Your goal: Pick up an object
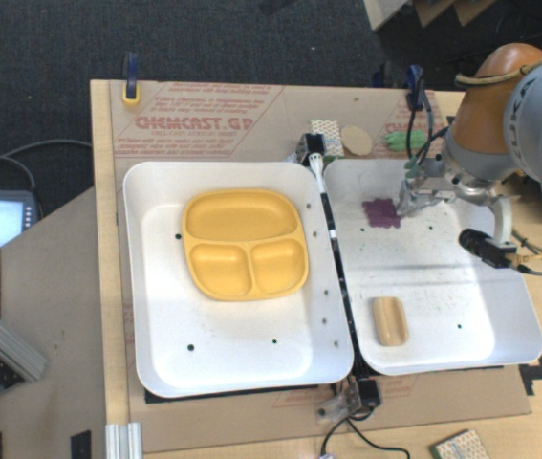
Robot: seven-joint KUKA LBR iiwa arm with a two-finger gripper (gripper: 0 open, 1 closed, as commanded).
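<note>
White bins [156,285] on cardboard-covered bench [204,122]

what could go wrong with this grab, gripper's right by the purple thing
1. The gripper is at the right edge of the purple object, not centred over it, so closing may only nudge it aside.
2. The purple object looks small and flat against the right bin floor, so the fingers could scrape the bin or slide over it.
3. The tan block lies nearer the front, well away from the gripper, so a failed try leaves no close backup.
</note>
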